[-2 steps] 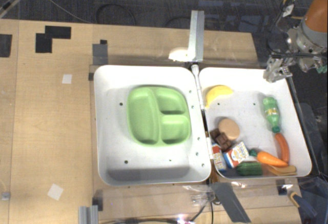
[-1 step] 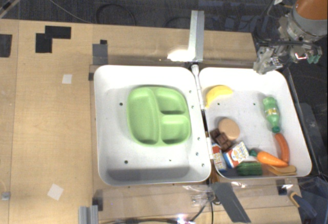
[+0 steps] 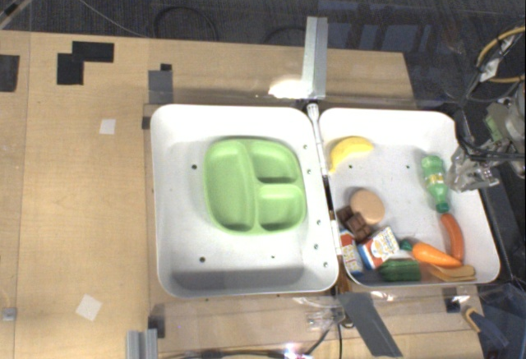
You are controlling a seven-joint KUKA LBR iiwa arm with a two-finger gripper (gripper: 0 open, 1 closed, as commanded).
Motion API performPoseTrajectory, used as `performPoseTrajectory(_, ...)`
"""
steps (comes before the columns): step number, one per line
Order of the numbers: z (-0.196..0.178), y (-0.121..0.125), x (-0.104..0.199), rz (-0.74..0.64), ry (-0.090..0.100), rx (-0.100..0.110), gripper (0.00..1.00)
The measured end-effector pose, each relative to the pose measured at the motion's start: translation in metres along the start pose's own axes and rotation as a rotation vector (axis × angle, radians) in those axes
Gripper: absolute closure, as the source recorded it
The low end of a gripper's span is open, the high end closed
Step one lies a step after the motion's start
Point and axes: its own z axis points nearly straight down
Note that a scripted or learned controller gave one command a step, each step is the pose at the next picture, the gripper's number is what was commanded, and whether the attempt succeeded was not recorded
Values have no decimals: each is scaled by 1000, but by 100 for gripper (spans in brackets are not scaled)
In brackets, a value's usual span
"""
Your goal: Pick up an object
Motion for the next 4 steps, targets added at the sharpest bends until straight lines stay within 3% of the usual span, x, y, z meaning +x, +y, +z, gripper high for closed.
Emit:
performPoseTrajectory(1,9,-29,-94,-83,-1,-4,100)
performPoseTrajectory(2,4,16,-141,-156,-5,-5,100)
performPoseTrajectory(3,14,1,-85,-574,-2,-3,100)
performPoseTrajectory(4,28,-17,-21,-734,0,-4,100)
